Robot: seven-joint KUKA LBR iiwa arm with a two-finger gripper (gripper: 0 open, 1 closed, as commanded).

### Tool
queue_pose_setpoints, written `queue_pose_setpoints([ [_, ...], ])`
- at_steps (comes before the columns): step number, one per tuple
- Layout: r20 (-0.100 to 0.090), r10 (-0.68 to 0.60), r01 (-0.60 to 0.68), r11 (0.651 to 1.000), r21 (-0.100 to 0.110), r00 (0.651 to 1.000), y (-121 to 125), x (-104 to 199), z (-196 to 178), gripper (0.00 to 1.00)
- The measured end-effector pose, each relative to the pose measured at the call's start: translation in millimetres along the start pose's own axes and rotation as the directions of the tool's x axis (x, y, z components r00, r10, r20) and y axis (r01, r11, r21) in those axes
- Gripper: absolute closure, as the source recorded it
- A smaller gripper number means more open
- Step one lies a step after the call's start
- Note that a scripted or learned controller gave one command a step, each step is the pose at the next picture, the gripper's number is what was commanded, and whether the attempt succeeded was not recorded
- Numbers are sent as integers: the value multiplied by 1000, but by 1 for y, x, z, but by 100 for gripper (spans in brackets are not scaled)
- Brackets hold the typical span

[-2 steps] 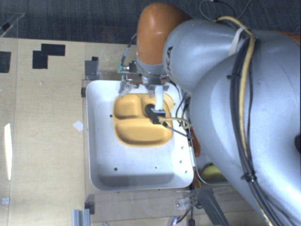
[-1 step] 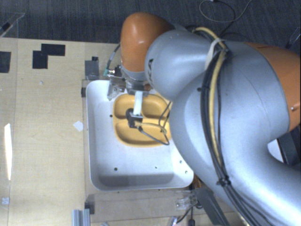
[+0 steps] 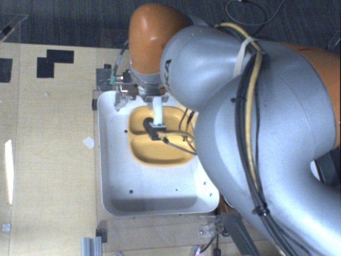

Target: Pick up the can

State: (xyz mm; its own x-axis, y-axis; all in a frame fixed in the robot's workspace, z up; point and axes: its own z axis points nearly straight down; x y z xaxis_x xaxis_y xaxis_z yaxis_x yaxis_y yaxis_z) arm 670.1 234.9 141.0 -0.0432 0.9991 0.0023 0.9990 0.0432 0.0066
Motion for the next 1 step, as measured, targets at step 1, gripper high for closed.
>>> queue_pose_setpoints([
  [1,-1,29,-29,1000,1,1000,0,-1,50,0],
])
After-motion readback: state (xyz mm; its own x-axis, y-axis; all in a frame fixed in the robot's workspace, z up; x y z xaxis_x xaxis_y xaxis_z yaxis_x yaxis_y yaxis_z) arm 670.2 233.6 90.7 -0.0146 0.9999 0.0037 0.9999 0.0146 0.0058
